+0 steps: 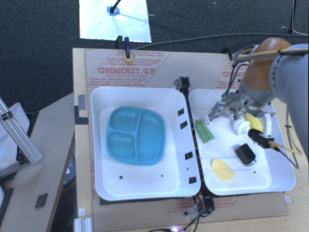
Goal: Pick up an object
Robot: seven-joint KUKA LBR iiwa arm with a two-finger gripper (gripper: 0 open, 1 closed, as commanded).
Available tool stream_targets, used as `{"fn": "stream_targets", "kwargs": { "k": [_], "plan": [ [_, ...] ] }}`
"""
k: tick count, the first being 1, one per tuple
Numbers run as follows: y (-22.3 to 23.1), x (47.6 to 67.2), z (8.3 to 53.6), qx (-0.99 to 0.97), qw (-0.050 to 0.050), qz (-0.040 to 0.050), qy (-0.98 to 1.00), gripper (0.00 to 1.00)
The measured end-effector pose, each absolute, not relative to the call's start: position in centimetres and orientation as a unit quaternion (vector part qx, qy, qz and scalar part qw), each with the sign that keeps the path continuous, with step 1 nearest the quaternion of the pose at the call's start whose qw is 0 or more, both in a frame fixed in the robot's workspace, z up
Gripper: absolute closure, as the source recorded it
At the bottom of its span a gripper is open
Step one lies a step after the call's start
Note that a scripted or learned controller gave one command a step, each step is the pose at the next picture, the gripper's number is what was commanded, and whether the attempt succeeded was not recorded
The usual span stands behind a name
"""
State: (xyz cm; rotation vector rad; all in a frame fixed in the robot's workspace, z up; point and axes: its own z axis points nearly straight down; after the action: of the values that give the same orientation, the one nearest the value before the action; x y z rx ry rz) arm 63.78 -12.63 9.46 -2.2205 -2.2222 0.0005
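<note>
Camera view, from above at a slant: two white bins sit side by side on the bench. The left bin [104,178] holds a blue divided plate [135,135]. The right bin [282,178] holds a green block [203,130] near the dividing edge, a flat yellow piece [222,169] toward the front, a black block [245,154] just right of that, and a yellow and white object [247,123], perhaps a toy, further back. The arm [273,71] reaches in from the right, with the gripper [221,108] low over the back of the right bin, above the green block. Whether its jaws are apart or together I cannot tell; nothing visibly sits between them.
</note>
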Motion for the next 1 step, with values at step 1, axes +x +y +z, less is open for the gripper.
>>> {"fn": "stream_targets", "kwargs": {
  "k": [1],
  "plan": [
    [-12.64,63.95,10.84,-0.707,-0.002,-0.0014,-0.707,1.0]
  ]
}}
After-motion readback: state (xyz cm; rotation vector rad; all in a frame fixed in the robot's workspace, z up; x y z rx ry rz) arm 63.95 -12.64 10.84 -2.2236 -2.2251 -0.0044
